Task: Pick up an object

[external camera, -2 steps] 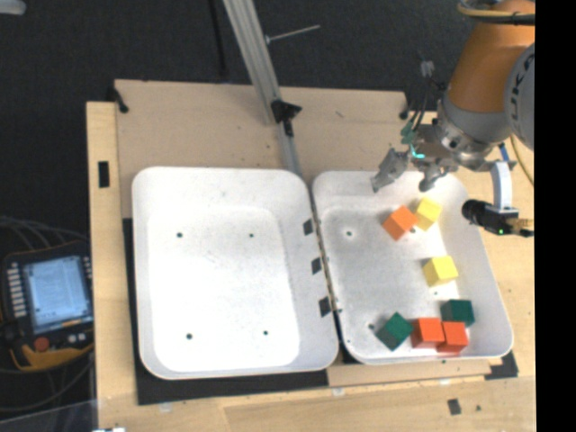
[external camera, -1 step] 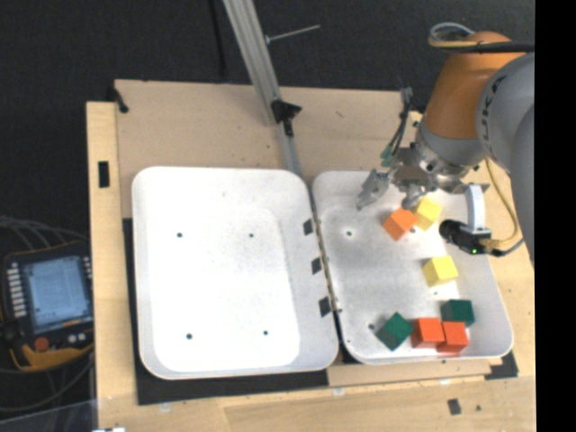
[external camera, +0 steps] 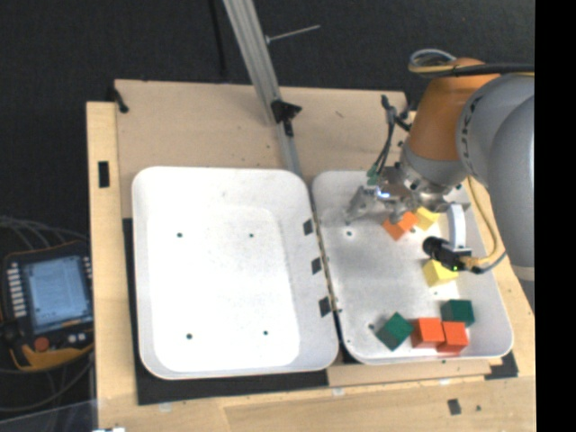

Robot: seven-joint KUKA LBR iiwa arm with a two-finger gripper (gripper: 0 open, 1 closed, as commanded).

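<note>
My gripper (external camera: 373, 198) hangs over the upper left part of the right bin (external camera: 360, 268), under the grey arm with its orange band (external camera: 441, 120). A small orange block (external camera: 396, 227) lies just to the gripper's lower right, and a yellow piece (external camera: 425, 216) shows beside it, partly under the wrist. A yellow block (external camera: 440, 273) rests further right, next to a black cable end. Near the bin's front edge sit a green block (external camera: 393, 330), two orange blocks (external camera: 428, 331) (external camera: 454, 335) and a second green block (external camera: 459, 311). Nothing shows held in the gripper.
The left bin (external camera: 220, 268) stands beside the right one, with black clips along the shared edge. A slanted metal rail (external camera: 261, 70) runs from the top down to the bins' back edge. A handheld pendant (external camera: 49, 300) lies off the bench at far left.
</note>
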